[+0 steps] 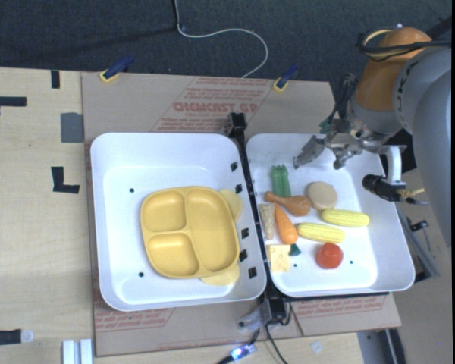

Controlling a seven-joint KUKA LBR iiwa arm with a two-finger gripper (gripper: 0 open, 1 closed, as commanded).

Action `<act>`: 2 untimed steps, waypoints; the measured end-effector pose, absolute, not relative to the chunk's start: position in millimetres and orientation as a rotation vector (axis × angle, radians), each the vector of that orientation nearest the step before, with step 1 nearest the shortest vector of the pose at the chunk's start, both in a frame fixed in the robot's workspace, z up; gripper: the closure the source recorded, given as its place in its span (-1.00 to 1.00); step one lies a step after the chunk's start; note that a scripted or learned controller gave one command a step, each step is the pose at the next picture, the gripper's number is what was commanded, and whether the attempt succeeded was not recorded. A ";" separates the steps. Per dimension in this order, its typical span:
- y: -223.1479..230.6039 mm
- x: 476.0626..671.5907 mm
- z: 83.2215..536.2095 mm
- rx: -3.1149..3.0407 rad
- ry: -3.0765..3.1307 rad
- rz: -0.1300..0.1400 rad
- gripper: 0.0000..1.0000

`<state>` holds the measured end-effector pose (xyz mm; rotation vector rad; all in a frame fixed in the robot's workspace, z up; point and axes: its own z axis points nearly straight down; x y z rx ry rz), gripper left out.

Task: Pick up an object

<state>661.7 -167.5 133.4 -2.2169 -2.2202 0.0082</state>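
A: Hovering over the far part of the right bin [379, 271], the end effector [324, 152], with two dark fingers spread apart and nothing between them. Open and empty, by the look of it.

B: And nothing lifted yet?

A: Nothing. All toy food lying on the bin floor: green vegetable [280, 180] just near of the fingertips, drumstick [287, 201] beside it, then a beige round piece [321, 195], two ears of corn [345, 218] and [319, 233], carrot [285, 224], red tomato [329, 255] at the near end. Also a pale stick and a yellow cheese-like wedge [279, 258] along the left wall, hard to name for sure at this size.

B: Left bin [110, 203]?

A: Holding a yellow divided tray [188, 230], with a second yellow piece peeking out underneath, possibly a lid or plate. Well apart from the end effector.

B: So how far along?

A: Early, judging by this: approach made, no descent onto any piece, no grasp, no lift. Everything left to do.

B: Likeliest target?

A: Probably the green vegetable or the beige round piece, being nearest the fingers. Only a guess. Items packed close together there, drumstick touching the green one, so some risk of nudging a neighbour or closing on two at once.

B: Desk itself?

A: Cardboard sheet [205, 105] under both bins, clamped at the far corners, white cable [235, 32] looping behind.
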 end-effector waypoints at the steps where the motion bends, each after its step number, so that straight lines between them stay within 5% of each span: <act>1: -165.7 661.1 81.1 -2.216 -2.224 0.006 -1.00; 2: -165.5 662.7 95.2 -2.217 -2.228 0.002 1.00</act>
